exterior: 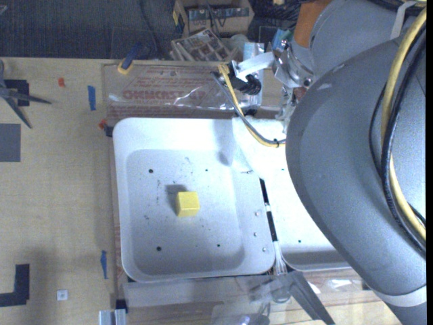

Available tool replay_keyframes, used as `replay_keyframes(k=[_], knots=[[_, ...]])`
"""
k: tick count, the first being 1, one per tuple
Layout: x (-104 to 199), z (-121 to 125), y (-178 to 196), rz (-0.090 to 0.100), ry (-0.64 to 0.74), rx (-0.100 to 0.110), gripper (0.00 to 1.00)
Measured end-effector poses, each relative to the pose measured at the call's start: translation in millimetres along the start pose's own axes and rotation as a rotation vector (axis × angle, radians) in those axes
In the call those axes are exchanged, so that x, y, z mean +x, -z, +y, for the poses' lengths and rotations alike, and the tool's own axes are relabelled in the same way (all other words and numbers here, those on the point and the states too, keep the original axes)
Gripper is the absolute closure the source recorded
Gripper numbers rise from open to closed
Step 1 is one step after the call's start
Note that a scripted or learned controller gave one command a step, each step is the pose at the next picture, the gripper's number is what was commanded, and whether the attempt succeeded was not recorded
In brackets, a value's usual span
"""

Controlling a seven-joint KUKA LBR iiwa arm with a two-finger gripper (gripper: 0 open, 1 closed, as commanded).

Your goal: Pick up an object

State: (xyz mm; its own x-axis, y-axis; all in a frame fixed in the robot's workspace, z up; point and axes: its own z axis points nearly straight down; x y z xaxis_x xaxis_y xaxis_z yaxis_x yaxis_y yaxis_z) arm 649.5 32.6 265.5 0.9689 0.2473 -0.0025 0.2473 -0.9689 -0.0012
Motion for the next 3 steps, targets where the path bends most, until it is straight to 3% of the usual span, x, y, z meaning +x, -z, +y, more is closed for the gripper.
replay_keyframes(k=[1, 2, 3], knots=[[-33.3, 19.5, -81.2, -0.003, -0.038, 0.001, 1.00], [3.4, -46.5, -79.8, 0.006, -0.050, 0.000, 1.00], [-37.1, 9.6, -26.3, -0.001, -0.048, 0.000, 1.00]])
